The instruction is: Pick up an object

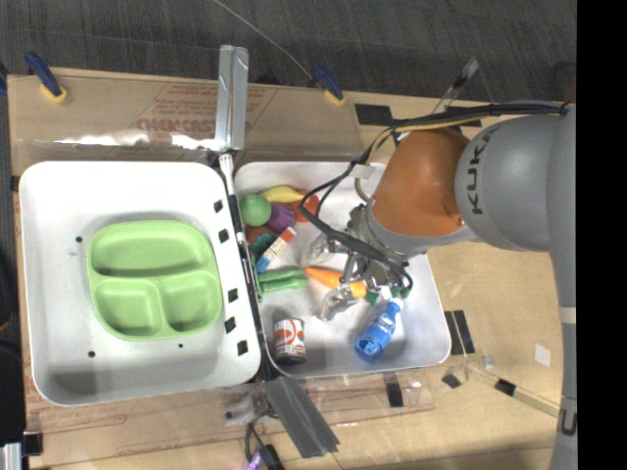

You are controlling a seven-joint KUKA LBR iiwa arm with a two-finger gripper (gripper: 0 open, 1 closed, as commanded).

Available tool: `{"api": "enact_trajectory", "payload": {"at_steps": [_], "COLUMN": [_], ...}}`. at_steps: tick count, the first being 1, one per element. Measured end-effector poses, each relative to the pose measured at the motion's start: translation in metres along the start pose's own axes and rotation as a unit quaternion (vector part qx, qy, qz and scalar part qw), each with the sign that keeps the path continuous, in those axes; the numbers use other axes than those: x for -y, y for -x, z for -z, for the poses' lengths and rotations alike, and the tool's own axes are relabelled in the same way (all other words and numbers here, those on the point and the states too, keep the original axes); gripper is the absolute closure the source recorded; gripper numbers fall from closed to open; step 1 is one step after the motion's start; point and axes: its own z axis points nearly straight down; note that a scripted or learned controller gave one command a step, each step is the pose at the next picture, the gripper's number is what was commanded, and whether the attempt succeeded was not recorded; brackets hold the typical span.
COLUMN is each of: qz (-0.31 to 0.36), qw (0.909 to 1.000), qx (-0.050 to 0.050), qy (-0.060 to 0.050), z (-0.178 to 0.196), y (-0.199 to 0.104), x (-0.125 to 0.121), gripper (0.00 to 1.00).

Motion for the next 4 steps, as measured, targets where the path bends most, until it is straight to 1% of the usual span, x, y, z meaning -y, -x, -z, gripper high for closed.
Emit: {"api": "enact_trajectory", "payload": {"at_steps": [1, 2, 3, 4], "qz": [0.022, 0.025, 0.069, 0.070], "qw": [0.9998, 0.9997, 0.9976, 0.9975], "qx": [0.000, 0.001, 0.006, 0.004], "qy": [0.000, -0.001, -0.002, -0.002], "z": [0.000, 0.010, 0.125, 0.132], "y": [-0.003, -0.002, 0.094, 0.093], "x": [-0.045, -0.045, -0.065, -0.066], "gripper": [0.00, 1.00, 1.00, 1.00]}}
